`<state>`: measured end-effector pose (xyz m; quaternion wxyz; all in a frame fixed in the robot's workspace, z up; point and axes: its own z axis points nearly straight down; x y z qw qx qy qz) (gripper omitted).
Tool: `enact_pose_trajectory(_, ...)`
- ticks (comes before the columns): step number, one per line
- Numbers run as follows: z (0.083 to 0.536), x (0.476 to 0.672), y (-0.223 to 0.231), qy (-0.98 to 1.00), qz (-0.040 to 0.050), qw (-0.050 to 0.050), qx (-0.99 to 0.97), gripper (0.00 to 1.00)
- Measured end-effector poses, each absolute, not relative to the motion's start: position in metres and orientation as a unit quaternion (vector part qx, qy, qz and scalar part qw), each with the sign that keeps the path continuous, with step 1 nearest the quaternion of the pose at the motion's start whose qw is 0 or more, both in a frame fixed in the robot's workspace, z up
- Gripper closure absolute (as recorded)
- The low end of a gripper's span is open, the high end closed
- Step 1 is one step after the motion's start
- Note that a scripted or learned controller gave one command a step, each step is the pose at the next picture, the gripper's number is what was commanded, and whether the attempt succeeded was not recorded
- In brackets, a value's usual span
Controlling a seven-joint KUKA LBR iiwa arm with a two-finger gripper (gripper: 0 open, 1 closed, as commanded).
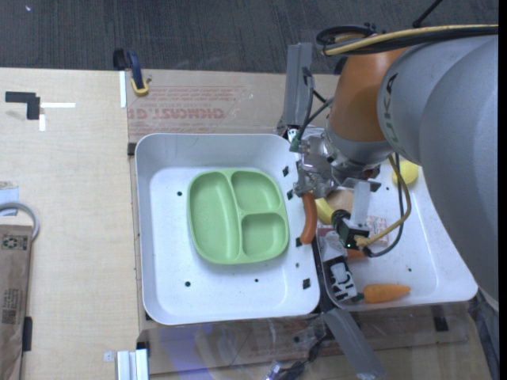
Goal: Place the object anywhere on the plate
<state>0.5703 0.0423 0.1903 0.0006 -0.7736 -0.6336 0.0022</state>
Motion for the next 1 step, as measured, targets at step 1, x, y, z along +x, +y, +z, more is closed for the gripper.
enact_pose_trajectory(1,0.1902,0.5703,0.0421,-0.633,0.0023,0.000,-0.774,0.00)
